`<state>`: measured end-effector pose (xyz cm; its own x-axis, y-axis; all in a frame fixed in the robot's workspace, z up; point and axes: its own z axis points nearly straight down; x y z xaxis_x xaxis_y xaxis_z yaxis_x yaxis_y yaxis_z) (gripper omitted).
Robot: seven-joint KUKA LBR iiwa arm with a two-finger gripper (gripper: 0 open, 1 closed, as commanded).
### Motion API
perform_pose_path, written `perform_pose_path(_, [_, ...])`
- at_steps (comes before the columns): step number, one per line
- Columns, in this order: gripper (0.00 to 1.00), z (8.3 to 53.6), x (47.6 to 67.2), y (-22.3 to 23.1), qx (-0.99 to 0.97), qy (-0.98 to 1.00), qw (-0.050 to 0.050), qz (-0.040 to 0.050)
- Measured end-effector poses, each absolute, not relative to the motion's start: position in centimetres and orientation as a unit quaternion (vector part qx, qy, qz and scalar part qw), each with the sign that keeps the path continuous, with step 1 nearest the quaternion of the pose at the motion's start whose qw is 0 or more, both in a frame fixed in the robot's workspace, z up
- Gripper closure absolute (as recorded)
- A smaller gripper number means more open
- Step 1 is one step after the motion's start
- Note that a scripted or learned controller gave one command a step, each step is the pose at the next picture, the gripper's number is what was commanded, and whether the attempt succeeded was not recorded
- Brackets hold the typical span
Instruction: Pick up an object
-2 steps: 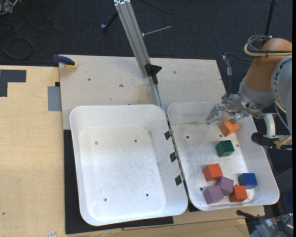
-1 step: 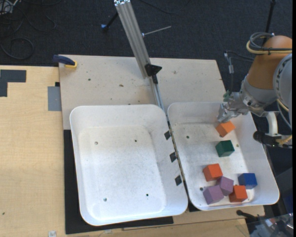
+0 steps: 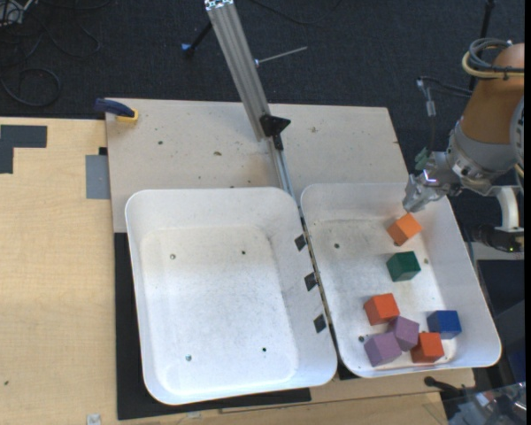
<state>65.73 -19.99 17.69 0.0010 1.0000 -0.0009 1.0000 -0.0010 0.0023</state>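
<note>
Here, reaches in from the right with the gripper (image 3: pixel 422 193) poised at the far right corner of the right bin (image 3: pixel 354 259), grey wrist and orange band rising behind. Cannot tell whether spread or pressed together from this slant; shows nothing pinched. Hangs just above the orange block (image 3: pixel 404 228), close to it, contact unclear.

Below, finds the other blocks all in that same bin: a green block (image 3: pixel 404 266) just beneath the orange one, apart from it; a red block (image 3: pixel 381 308) lower and to the left; then a cluster near the front rim, with two purple blocks (image 3: pixel 395 341) touching, a second red block (image 3: pixel 427 347) beside them, and a blue block (image 3: pixel 443 323) just above that.

Leftward, meets the left bin (image 3: pixel 159 206), alongside, with black clips (image 3: pixel 310 282) at the seam. Farther back, notes a slanted aluminium bar (image 3: pixel 243 69) and a blue clamp (image 3: pixel 117 109) at the board's corner.
</note>
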Motion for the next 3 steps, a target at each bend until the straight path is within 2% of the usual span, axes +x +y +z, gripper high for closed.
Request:
perform_pose_path(1, [1.0,22.0,65.5,-20.3,0.708,0.706,0.002,0.0008])
perform_pose_path(2, [1.0,26.5,66.1,-20.4,0.707,0.708,0.002,0.0011])
perform_pose_path(3, [1.0,26.9,64.3,-15.9,0.706,0.708,-0.002,-0.0003])
